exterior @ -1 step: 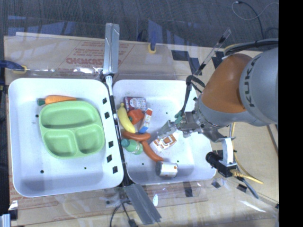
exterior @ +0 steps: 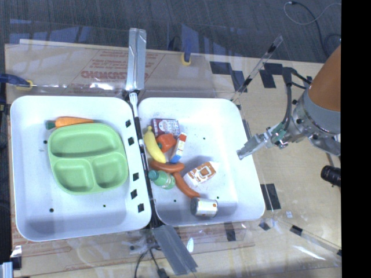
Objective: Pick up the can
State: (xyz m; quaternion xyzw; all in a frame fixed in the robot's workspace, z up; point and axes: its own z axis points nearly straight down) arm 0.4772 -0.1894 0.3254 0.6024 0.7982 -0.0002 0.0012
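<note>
Hovering gripper (exterior: 248, 149): at right bin's (exterior: 229, 112) 3 o'clock rim, finger state impossible to tell.
Can (exterior: 204, 207): on its side, bin's 6 o'clock.

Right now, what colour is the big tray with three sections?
Light green compartment tray, seen in the camera view.

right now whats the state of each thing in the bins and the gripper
can: on its side, right bin's near edge, not gripped
green tray: flat in left bin, right way up
carrot: lying beside the tray
banana: lying in the pile
gripper: outside the right bin
</note>
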